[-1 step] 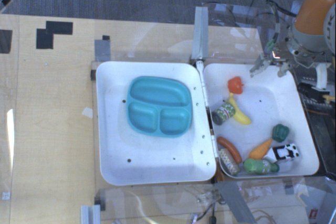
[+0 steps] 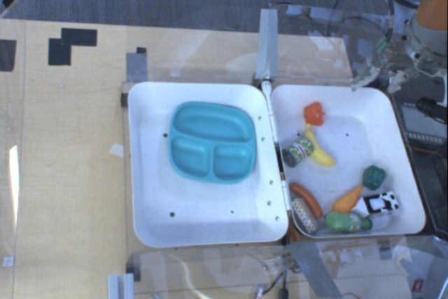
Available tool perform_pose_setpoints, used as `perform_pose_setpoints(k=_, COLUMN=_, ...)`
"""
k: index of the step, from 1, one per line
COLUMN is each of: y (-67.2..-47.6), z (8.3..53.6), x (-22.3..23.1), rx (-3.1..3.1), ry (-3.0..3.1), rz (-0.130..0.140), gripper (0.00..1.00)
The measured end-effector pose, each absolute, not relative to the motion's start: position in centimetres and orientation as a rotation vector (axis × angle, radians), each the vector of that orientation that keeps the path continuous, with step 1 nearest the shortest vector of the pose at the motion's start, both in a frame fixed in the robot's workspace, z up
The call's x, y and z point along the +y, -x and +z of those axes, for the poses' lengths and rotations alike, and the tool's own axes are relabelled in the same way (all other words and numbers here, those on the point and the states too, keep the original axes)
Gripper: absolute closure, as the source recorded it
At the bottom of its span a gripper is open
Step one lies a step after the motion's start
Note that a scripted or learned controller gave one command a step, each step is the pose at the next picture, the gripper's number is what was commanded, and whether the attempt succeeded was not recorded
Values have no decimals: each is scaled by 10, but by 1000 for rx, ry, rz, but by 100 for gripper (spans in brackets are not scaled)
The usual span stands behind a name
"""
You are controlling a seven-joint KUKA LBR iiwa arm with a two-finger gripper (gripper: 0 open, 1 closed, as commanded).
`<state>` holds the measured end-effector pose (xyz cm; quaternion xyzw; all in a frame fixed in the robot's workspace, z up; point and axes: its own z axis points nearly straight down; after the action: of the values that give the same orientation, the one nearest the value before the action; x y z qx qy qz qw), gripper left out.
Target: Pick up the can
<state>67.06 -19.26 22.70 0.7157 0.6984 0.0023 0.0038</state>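
The can (image 2: pixel 299 150) is small, with a green and white label. It lies on its side at the left of the right bin (image 2: pixel 392 115), touching a yellow banana (image 2: pixel 320 153). My gripper (image 2: pixel 378 78) hangs above the back rim of the right bin, well behind and to the right of the can. It is open, with nothing between its fingers. The grey arm with its orange band (image 2: pixel 434 7) comes in from the upper right.
The right bin also holds a red pepper (image 2: pixel 314 113), a green block (image 2: pixel 374 176), a carrot (image 2: pixel 348 199), a sausage (image 2: pixel 306 198), a green bottle (image 2: pixel 346 222) and a black-and-white cube (image 2: pixel 381 203). A blue divided plate (image 2: pixel 212 141) lies in the left bin (image 2: pixel 150 150).
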Motion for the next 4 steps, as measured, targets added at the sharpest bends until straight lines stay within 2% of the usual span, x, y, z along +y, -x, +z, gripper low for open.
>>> perform_pose_setpoints(k=1, y=-670, z=216, x=-191, rx=2144, ry=-2287, rz=6, gripper=0)
perform_pose_setpoints(k=2, y=-673, z=229, x=-189, rx=2148, ry=-2273, rz=10, gripper=100)
perform_pose_setpoints(k=3, y=-662, z=166, x=-161, rx=2223, ry=-2214, rz=4, gripper=100)
perform_pose_setpoints(k=4, y=-662, z=166, x=-161, rx=2223, ry=-2214, rz=5, gripper=0)
